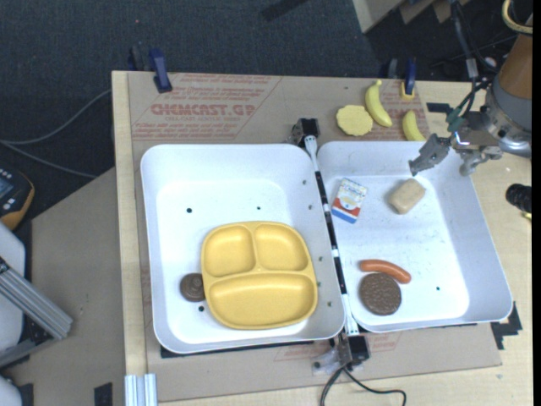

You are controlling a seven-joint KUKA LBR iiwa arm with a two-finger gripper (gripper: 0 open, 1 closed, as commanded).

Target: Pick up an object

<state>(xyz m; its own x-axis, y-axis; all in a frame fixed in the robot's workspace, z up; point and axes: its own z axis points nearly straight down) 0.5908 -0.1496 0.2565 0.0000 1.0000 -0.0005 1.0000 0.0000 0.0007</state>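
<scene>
Beside the end effector, a rounded tan block

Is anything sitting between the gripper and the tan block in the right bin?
Nothing visible does. The gripper hangs above the right bin by its far edge, and only bare bin floor separates it from the tan block.

Pincer: fingers spread, at right bin's far rim. Tan block just below-left; carton further left; sausage, cookie well nearer.
</scene>
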